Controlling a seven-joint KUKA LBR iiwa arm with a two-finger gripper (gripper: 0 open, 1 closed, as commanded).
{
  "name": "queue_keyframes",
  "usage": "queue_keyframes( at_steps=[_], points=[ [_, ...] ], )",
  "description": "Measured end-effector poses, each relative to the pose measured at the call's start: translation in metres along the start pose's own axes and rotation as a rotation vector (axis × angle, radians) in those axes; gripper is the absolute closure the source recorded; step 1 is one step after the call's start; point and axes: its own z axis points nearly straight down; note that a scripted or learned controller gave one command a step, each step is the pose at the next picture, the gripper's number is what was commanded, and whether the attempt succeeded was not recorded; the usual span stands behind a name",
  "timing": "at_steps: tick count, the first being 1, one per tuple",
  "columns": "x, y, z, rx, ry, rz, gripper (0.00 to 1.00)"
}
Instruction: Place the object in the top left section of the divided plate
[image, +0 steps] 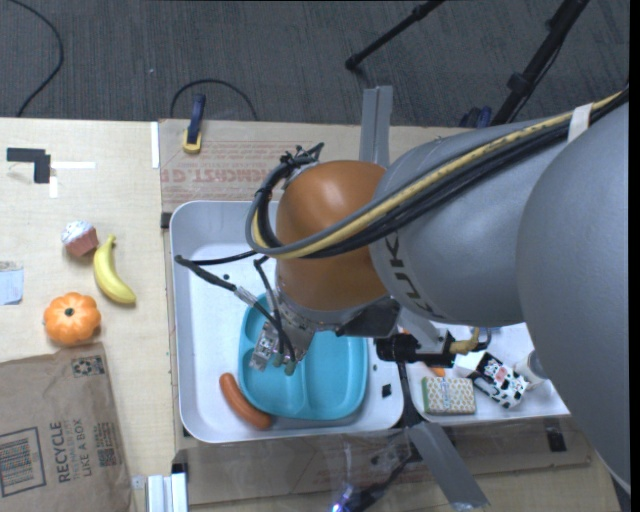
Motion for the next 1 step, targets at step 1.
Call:
queue_keyframes(
  at_steps=[1],
  points=[
    [-0.0002,-0.0001,0.0,0.0,0.0,0.0,0.0]
  ],
)
